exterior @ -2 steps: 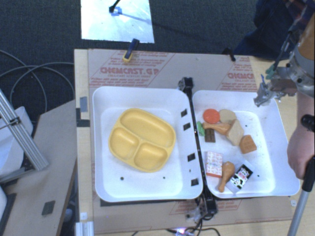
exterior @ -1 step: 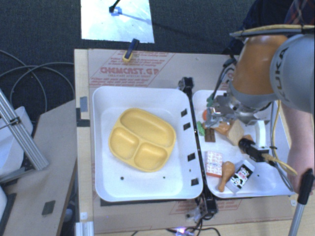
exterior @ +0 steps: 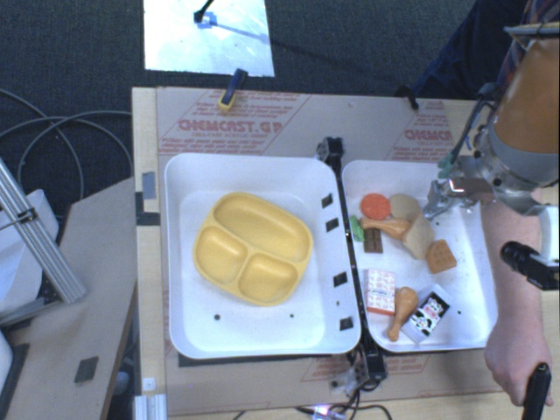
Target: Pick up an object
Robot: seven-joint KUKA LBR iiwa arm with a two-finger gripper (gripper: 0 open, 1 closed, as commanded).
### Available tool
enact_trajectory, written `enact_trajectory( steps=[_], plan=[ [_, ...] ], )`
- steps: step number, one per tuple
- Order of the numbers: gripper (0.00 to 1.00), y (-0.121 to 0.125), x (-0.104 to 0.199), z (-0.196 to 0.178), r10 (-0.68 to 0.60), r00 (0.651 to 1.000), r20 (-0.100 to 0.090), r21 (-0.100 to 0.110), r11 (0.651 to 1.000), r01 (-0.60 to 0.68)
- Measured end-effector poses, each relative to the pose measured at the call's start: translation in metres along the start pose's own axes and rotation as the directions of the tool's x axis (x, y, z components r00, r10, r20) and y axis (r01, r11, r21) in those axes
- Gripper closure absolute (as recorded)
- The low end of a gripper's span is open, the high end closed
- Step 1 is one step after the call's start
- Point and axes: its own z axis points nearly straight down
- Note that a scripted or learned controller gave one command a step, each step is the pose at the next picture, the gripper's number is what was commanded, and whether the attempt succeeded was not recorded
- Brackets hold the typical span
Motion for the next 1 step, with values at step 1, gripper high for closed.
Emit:
enact_trajectory(
  steps=[1],
  plan=[
    [1.00, 0.0928, 0.0307, -0.0865, -0.011, 1.000, 0.000, -0.010, 1.000, 0.011]
  ],
)
